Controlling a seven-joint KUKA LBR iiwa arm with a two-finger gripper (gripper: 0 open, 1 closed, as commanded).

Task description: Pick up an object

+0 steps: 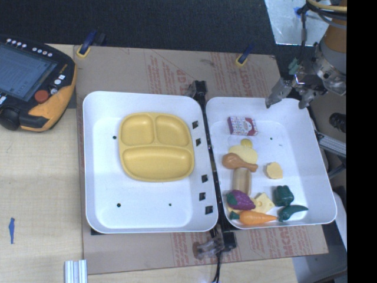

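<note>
The toy foods [254,181] lay in the right bin [312,158], below and left of the gripper [290,96]. The red-and-white packet [242,125] was the nearest of them. The gripper's fingers were spread wide, holding nothing, over the bin's far corner. The yellow tray [156,146] sat farther left.

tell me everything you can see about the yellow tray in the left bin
The tray is a pale yellow, matte, plastic-looking divided plate with rounded corners. It has three compartments: two small ones along the far side and one wide one along the near side, split by raised ridges. It lies flat and upright on the floor of the left bin, slightly toward the far side, away from the walls. Nothing lies in it and nothing else touches it.
</note>
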